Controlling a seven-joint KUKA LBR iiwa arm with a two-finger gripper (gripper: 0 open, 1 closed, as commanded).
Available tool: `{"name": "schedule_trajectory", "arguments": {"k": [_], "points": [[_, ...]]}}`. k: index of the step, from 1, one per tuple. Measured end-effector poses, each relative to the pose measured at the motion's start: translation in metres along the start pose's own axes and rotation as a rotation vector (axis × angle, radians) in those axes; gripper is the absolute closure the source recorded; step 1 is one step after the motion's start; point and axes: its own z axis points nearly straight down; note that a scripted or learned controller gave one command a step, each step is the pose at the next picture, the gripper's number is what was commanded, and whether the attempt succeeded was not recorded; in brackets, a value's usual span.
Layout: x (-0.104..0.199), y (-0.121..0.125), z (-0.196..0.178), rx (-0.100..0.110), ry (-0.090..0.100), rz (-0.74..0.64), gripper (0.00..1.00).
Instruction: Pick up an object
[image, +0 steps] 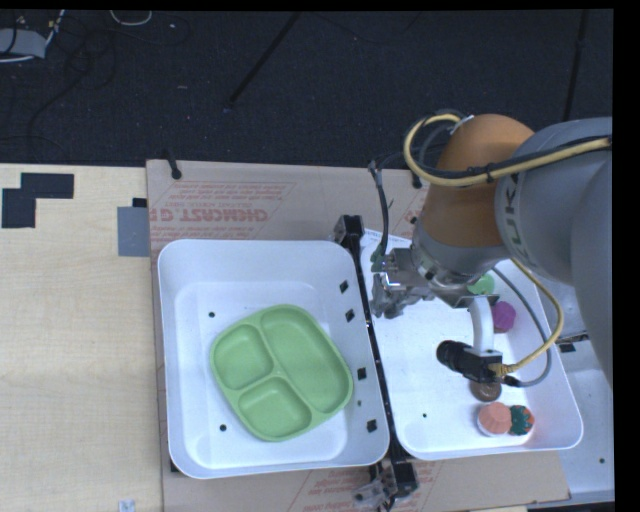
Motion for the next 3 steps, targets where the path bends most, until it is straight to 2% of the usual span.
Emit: {"name": "schedule_trajectory", "arguments": {"k": [2,3], "points": [[0.098,0.012,-0.001,-0.003,-0.002,-0.001,1.00],[0.097,0.011,-0.001,-0.002,-0.003,0.001,0.00]]}}
